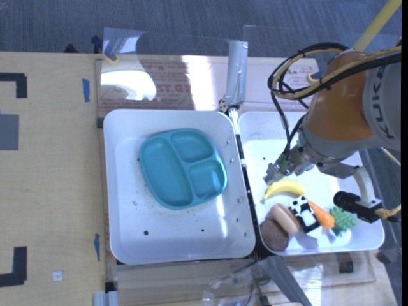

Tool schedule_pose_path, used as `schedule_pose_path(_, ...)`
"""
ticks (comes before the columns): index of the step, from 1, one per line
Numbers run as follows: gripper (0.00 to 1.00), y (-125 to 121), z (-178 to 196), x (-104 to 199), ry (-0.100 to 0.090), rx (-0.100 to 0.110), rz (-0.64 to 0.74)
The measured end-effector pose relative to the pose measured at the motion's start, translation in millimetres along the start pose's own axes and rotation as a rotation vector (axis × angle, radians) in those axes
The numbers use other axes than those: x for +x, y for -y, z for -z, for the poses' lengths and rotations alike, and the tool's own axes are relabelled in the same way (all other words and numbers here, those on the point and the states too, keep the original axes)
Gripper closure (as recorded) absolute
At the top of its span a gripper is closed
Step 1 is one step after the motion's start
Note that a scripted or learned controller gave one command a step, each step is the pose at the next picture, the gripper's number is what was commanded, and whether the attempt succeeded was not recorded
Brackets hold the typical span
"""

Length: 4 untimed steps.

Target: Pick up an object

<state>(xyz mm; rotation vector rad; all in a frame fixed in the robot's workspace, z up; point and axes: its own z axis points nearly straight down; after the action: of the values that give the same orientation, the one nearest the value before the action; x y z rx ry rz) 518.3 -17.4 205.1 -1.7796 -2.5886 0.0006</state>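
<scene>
With the gripper point(280, 169) poised just above the banana point(285, 189) near the right bin's point(376, 238) front edge, finger state unreadable, a descent could skid off its curved, crowded back.

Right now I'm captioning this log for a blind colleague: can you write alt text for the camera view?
A grey and orange robot arm reaches from the right, its hand just above a toy banana in the right white bin. Beside the banana lie a bun, a brown patty, a carrot and a black-and-white toy. The left bin holds a blue divided plate.
</scene>
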Motion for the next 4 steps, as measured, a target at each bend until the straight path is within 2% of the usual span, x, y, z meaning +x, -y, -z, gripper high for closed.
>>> schedule_pose_path(1,0.00,0,1,-1,0.001,-0.002,0.000)
schedule_pose_path(2,0.00,40,-22,-32,-0.001,0.003,0.020)
schedule_pose_path(3,0.00,-1,-21,-46,0.001,-0.002,-0.009)
schedule_pose_path(4,0.00,33,-109,-101,-0.002,0.007,-0.014)
